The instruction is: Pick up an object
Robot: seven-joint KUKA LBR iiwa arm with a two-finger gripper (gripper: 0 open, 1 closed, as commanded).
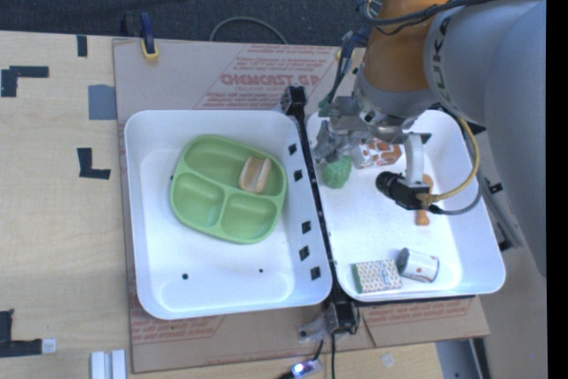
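**Entry: arm lowered over the right bin, near a green object**

Item 1. Left bin (142,217), shallow and white. It contains a green divided plate (229,188) lying flat near the middle. A small tan food piece (255,173) sits in the plate's upper right compartment.

Item 2. Right bin (461,266), shallow and white, set just beside the left one. A black divider strip (309,191) marks the shared edge.

Item 3. Loose objects in the right bin:
- a green object (336,172), rounded, at the bin's left side, close against the divider;
- a white and orange packet (383,155), partly covered by the arm;
- a patterned flat pack (376,276) near the front wall;
- a small grey and white piece (417,264) just beside that pack;
- a small orange piece (424,215), largely hidden by a black part of the tool.

Item 4. Arm, grey with an orange band, reaching in from the right. Its jaws (335,145) hang directly above the green object. Whether they are released or clenched cannot be told here; the wrist body hides them.

Judgement. The green object is the likely target, given the tool's position over it. Its closeness to the bin wall leaves little room for a jaw on that side, so a slip is possible. Nothing is visibly held.
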